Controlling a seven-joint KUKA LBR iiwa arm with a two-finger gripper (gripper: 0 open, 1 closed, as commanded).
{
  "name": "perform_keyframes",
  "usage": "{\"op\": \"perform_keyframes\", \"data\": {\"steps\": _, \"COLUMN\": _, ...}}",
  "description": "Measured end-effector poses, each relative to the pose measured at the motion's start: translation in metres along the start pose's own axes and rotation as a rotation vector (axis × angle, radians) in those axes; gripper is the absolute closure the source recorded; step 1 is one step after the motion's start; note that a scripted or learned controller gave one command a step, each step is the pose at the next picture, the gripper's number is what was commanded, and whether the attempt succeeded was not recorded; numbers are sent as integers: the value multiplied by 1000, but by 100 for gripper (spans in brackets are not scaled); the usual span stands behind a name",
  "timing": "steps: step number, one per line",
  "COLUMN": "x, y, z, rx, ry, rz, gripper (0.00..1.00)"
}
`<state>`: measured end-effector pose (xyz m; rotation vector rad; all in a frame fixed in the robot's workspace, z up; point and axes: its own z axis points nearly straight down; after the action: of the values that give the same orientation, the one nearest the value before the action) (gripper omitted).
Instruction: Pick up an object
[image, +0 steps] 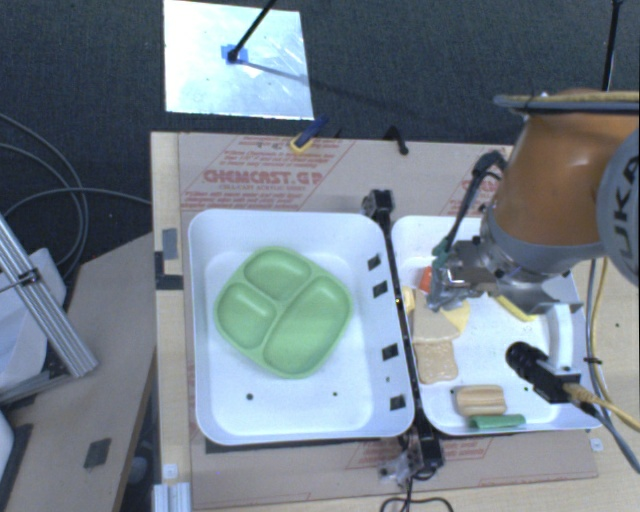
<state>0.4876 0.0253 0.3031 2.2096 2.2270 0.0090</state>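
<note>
The yellow cheese slice (452, 318) lies in the right bin (470, 232), just below the gripper (447, 285), beside an orange piece (426, 279). Nearer lie a bread slice (436, 360), a tan bun (479, 399) and a green bean (497, 422). The arm (560, 170) hides the bin's right side. The left bin (300, 228) holds a green divided plate (284, 311).

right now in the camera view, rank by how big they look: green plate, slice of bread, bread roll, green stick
1. green plate, by far the largest
2. slice of bread
3. bread roll
4. green stick, thinnest, though about as long as the roll
</note>
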Motion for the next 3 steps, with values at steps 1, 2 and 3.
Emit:
{"op": "perform_keyframes", "data": {"steps": 1, "x": 32, "y": 2, "z": -128, "rx": -11, "ry": 3, "rz": -2, "gripper": 100}}
{"op": "perform_keyframes", "data": {"steps": 2, "x": 66, "y": 0, "z": -111, "rx": 5, "ry": 0, "rz": 1, "gripper": 100}}
{"op": "perform_keyframes", "data": {"steps": 3, "x": 64, "y": 1, "z": -122, "rx": 1, "ry": 0, "rz": -3, "gripper": 100}}
